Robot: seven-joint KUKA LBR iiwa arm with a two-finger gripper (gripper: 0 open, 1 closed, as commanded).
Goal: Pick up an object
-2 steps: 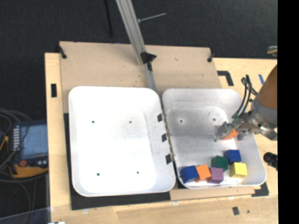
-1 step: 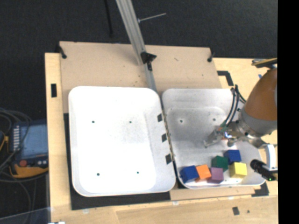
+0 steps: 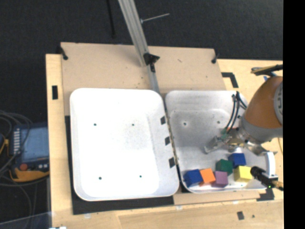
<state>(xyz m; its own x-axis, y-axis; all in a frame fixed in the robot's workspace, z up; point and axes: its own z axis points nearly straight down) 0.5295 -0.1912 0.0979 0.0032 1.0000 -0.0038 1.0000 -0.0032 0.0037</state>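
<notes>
Several small blocks lie along the near edge of the right bin (image 3: 195,109): a blue one (image 3: 192,177), an orange one (image 3: 208,175), a purple one (image 3: 221,178), a green one (image 3: 224,166), a yellow one (image 3: 242,172) and a second blue one (image 3: 237,159). My gripper (image 3: 224,142) hangs low over the right bin's middle, just above and left of the second blue block and the green one. Its metal fingers point left toward the bin floor. I see no block between them.
The left bin (image 3: 119,142) sits beside the right one. A slanted metal pole (image 3: 136,30) rises behind the bins. A small screen device (image 3: 31,147) with cables lies off the bench at the left. The arm's orange band (image 3: 264,109) covers the right bin's far right side.
</notes>
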